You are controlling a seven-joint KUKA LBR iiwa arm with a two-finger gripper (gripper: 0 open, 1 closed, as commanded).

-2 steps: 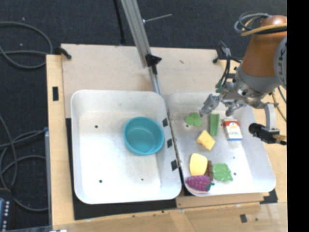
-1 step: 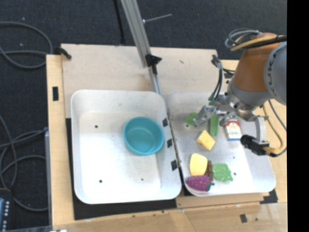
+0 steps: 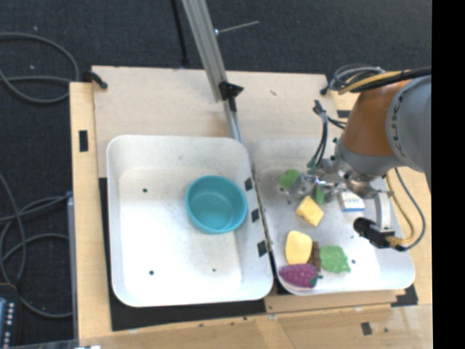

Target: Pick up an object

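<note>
In the right bin, my gripper hangs low over the upper middle. It sits between a small green piece on its left and a yellow wedge just below it. I see nothing held in it. Nearer the front edge lie a yellow block, a purple bunch of grapes and a second green piece, close together. A small white and blue item lies under the wrist, to the gripper's right.
The left bin holds a teal bowl near its middle. A slanted metal pole comes down to the bins' shared wall. The grey and orange arm and its cables cover the right bin's far right.
</note>
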